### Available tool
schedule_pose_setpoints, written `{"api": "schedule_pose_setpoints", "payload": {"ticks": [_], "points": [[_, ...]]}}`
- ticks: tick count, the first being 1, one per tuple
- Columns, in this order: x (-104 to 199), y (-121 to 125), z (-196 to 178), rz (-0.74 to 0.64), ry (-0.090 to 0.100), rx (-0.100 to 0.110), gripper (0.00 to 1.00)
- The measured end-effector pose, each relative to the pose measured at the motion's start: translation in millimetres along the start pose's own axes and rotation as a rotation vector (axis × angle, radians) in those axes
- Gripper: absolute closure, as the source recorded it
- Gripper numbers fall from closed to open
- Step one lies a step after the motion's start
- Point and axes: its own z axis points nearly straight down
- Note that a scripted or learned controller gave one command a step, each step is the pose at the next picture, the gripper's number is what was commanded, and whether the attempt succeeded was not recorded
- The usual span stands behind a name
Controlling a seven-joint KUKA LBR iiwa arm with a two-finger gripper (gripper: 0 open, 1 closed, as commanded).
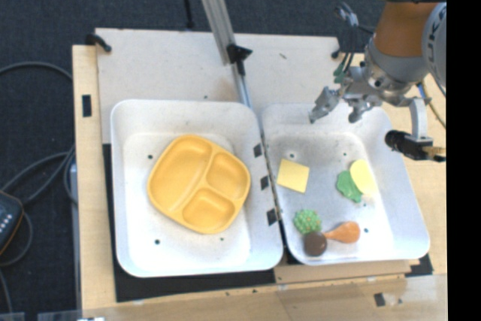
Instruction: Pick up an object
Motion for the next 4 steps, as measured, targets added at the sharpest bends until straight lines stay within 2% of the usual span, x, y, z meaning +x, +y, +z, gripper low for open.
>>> {"api": "schedule_pose_setpoints", "payload": {"ticks": [1,2,4], "points": [[0,0,0,0.000,0.000,0.000,0.00],[-10,1,47,0.003,-0.001,0.005,0.00],[-4,3,151,0.003,-0.001,0.005,0.00]]}}
